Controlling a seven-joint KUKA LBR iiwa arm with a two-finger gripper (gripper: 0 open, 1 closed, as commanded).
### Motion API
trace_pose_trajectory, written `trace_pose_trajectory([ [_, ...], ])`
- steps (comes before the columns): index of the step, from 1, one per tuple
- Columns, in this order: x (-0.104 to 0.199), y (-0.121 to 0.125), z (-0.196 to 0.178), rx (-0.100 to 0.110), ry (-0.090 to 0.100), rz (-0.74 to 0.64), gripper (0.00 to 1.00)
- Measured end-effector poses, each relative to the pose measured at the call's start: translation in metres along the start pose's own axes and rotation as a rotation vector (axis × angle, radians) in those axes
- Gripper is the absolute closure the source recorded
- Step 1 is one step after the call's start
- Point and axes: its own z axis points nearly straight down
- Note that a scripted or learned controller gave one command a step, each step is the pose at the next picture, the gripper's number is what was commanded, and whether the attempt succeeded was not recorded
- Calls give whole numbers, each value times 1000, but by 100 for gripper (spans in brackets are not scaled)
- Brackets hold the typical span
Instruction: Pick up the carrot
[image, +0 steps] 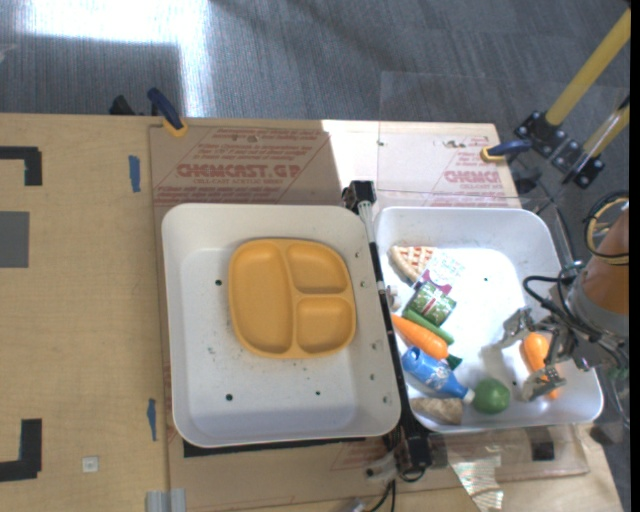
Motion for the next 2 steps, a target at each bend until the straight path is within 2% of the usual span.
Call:
trace_pose_trajectory([
  [1,-5,-1,-13,7,-15,-2,100],
  [2,-5,0,-13,6,-13,-2,0],
])
